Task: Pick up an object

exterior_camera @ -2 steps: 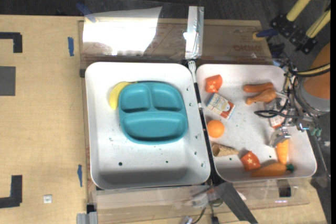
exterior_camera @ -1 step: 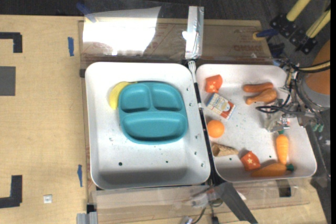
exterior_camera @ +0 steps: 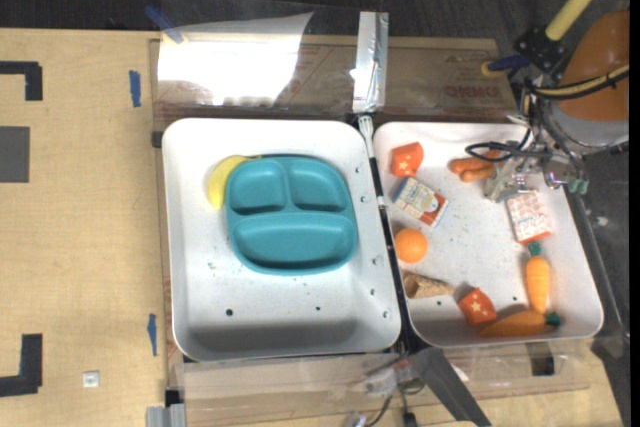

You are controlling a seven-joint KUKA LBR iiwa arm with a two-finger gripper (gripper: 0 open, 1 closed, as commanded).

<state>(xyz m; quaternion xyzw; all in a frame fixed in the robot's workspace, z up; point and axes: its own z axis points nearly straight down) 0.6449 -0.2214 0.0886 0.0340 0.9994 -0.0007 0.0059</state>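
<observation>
Hovering in the right bin (exterior_camera: pixel 590 305), the gripper (exterior_camera: pixel 520 177) sits just above a red-and-white carton (exterior_camera: pixel 528 216). Whether it is parted or closed, I cannot tell.

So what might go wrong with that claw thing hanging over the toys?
The pincer sits between a small carton and an orange toy, so it could nudge either aside or close on nothing. Cables dangle beside it and might catch. The carrot lies near the bin wall, leaving little room.
</observation>
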